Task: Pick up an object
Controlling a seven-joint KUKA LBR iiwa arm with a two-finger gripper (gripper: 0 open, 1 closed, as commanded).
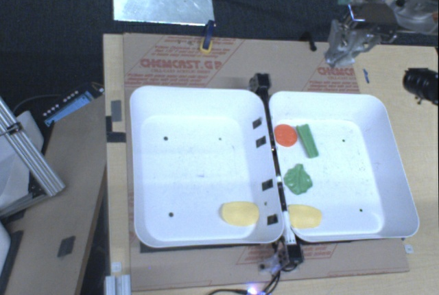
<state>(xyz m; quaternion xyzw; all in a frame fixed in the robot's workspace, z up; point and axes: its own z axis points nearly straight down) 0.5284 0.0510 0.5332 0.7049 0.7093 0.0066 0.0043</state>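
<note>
— Table [171, 53] first: what is it carrying?

— Two white bins are sitting side by side on it. The left bin [192, 115] is holding one yellow piece [239, 213] near its near right corner. The right bin [374, 149] is holding four things: a green leafy piece [298, 179] by the divider, a second yellow piece [304, 216] at the near left corner, an orange disc [286, 135] towards the far left, and a green bar [307, 140] lying just beside the disc on its right.

— And the arm?

— It is hanging at the far right, outside the bins. The gripper [341, 53] is hovering over the bare cardboard beyond the right bin's far edge. Whether the jaws are apart or together, I cannot tell; nothing is showing between them.

— Which thing is lying handiest?

— I am judging the disc and bar, since they are sitting nearest, nearer and slightly left of the jaws. The bar's long axis is running far to near, tilting a little rightward at its near end, so the jaws would need to be closing across its narrow width.
</note>
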